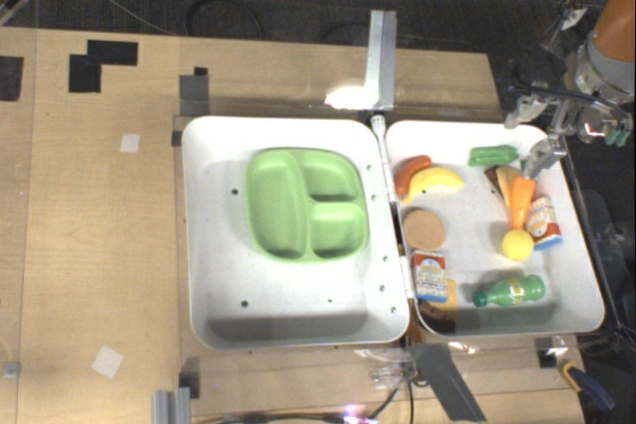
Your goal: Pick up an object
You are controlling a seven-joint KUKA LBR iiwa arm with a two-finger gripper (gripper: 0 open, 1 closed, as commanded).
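while your pincer (pixel 545 154) hung at the right bin's (pixel 586 313) far corner, i couldn't tell its state. the carrot (pixel 519 197) lay just below it, nearest. it looked light, stiff and slick; you'd have done best gripping across its thick middle.

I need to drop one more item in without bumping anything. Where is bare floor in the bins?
Left bin: bare strips all round the green tray, widest along the near wall. Right bin: a bare patch mid-floor, between brown disc and yellow ball; elsewhere crowded.
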